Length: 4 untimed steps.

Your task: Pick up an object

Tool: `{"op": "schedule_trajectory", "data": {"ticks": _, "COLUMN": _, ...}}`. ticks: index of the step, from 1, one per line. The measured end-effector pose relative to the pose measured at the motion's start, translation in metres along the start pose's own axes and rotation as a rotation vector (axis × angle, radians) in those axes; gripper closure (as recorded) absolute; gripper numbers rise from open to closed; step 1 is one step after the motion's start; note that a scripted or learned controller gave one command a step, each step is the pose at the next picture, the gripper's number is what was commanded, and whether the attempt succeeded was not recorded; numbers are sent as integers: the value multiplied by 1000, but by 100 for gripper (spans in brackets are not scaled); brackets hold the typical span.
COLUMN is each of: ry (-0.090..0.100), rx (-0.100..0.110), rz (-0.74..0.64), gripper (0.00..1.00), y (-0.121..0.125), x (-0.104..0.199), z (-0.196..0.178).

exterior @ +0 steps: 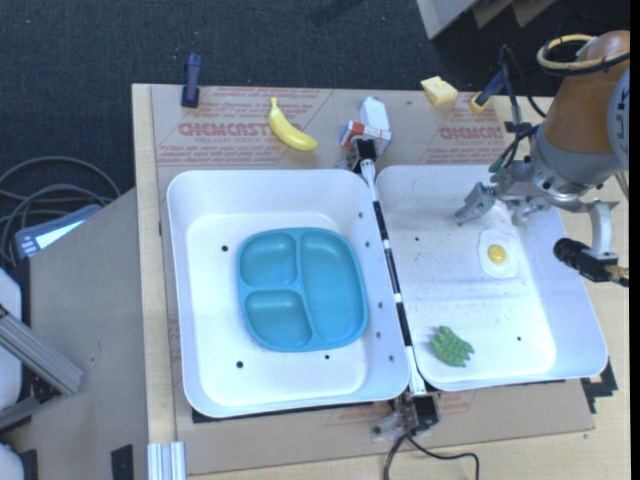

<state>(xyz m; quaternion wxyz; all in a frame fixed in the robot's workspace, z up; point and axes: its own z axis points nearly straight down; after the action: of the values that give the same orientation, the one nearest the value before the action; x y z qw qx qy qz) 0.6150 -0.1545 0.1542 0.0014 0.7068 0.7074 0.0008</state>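
White and yellow, the egg [496, 256] lies flat on the floor of the right bin [560, 363], untouched so far. The pincer [497, 204] hangs just above and behind it, fingers spread wide with nothing between them. A green toy [451, 347] sits near the bin's front edge, well apart from the arm. In the left bin [200, 378] rests a blue plate [301, 288]. Nothing is lifted yet; by my reckoning the descent, closing and raising all remain.

Red print reading "CHEMCAST" stands on the brown board [230, 128] at upper left of the frame, and partly again at upper right; the smaller lines beneath are illegible.
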Motion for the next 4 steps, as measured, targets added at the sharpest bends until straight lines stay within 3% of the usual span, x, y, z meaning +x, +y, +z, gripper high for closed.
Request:
{"op": "schedule_trajectory", "data": {"ticks": 1, "ry": -1, "rx": -2, "rz": 0, "gripper": 0, "y": 30, "x": -16, "z": -137}}
{"op": "schedule_trajectory", "data": {"ticks": 2, "ry": 1, "rx": 8, "rz": 3, "gripper": 0, "y": -59, "x": -54, "z": -20}}
{"op": "schedule_trajectory", "data": {"ticks": 3, "ry": 3, "rx": 6, "rz": -1, "gripper": 0, "y": -22, "x": -21, "z": 37}}
{"op": "schedule_trajectory", "data": {"ticks": 4, "ry": 2, "rx": 6, "rz": 2, "gripper": 0, "y": -47, "x": -31, "z": 55}}
